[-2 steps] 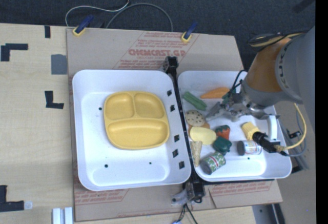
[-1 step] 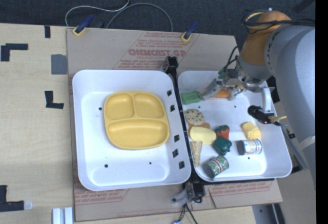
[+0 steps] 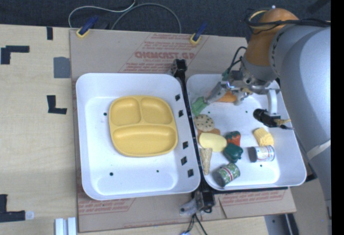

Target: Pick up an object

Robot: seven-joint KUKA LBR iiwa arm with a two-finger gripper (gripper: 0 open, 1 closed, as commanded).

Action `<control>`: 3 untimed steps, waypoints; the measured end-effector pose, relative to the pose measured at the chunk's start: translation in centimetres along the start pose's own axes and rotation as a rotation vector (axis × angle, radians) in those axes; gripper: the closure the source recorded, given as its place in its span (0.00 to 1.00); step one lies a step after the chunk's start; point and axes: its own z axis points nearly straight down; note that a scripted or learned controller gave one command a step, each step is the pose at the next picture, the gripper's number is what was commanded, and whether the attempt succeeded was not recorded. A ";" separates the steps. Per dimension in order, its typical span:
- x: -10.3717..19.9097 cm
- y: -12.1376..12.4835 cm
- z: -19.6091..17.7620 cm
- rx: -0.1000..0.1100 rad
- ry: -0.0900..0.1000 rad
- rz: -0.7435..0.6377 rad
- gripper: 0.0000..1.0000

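My gripper point(image 3: 230, 90) hangs low over the far part of the right bin point(image 3: 287, 166), reaching in from the right. An orange piece point(image 3: 228, 98) lies right under it, partly covered, and a pale green piece point(image 3: 199, 105) lies just to its left by the bin wall. Whether the gripper touches either one is unclear. Toward the front of the bin lie a round cookie point(image 3: 204, 122), a yellow lemon-shaped toy point(image 3: 213, 141), a cone point(image 3: 206, 158), a green and red pepper toy point(image 3: 233, 137), a corn cob point(image 3: 263, 135) and two small cans point(image 3: 227, 173) point(image 3: 262, 153).
The left bin point(image 3: 91, 175) holds a yellow divided plate point(image 3: 143, 125) in its middle. A black divider point(image 3: 185, 121) runs between the two bins. The arm's grey body point(image 3: 306, 83) covers the right bin's far right corner.
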 end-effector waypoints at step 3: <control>1.2 -0.4 -0.7 0.016 0.000 0.002 1.00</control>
